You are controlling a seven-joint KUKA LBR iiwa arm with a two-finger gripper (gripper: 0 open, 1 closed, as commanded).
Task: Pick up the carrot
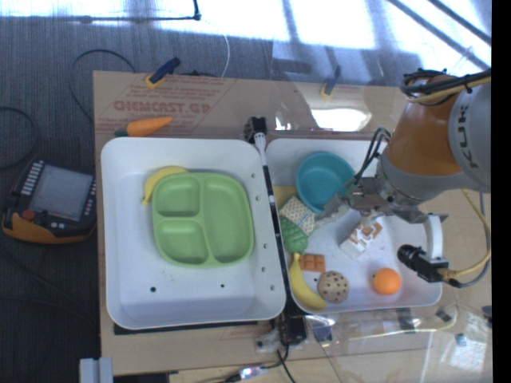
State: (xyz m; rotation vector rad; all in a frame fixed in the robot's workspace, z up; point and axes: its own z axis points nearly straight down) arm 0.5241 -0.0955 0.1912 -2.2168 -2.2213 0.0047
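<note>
Grey arm (435,146) reaching over the right bin (415,298), green divided plate (201,218) in the left bin (120,238), teal bowl (323,178), gripper (363,202) beside the bowl, finger state impossible to tell, carrot (148,125) outside the bins, on the board behind the left bin

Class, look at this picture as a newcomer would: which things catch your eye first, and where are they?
The green divided plate fills the left bin. The grey-and-orange arm hangs over the cluttered right bin, near a teal bowl. The carrot lies outside both bins, on the board behind the left one.
</note>
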